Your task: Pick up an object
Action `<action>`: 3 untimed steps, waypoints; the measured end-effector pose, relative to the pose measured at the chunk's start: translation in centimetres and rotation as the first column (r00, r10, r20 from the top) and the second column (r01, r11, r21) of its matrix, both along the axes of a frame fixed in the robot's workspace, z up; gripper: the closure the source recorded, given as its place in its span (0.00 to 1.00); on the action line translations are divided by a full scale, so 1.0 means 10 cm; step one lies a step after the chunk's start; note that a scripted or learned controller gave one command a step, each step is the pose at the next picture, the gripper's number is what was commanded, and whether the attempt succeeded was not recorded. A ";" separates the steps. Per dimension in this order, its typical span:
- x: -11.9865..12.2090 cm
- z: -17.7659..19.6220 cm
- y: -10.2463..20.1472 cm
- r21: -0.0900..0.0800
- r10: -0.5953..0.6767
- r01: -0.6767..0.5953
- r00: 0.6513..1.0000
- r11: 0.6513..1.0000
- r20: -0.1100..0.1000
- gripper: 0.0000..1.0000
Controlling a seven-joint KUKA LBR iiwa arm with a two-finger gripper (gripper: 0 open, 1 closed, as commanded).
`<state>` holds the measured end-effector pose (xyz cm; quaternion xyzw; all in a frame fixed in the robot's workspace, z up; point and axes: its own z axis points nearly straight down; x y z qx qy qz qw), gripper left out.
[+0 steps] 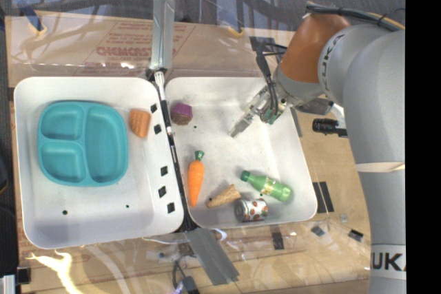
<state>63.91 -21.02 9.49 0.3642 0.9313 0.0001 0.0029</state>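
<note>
My gripper [249, 116] hangs over the upper middle of the right bin [289, 148], above bare white floor. Nothing I can see is held in it. A purple object [181, 113] lies to its left near the divider. Toward the front of the same bin are an orange carrot [196, 177], a tan cone [222, 197], a green bottle [267, 185] lying on its side and a small patterned can [252, 209]. These front objects all sit well below the gripper in the view.
The left bin [41, 217] holds a teal divided plate [83, 142] and a small orange object [140, 122] by the divider. The grey arm [358, 79] with its orange band covers the right bin's far right corner.
</note>
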 end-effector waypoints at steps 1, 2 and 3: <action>0.02 0.12 0.02 -0.002 0.009 -0.009 1.000 1.000 0.003 1.00; -0.70 0.76 0.72 0.004 -0.271 0.271 0.962 0.962 -0.003 1.00; -0.18 0.98 1.45 0.003 -0.484 0.484 0.875 0.875 -0.005 1.00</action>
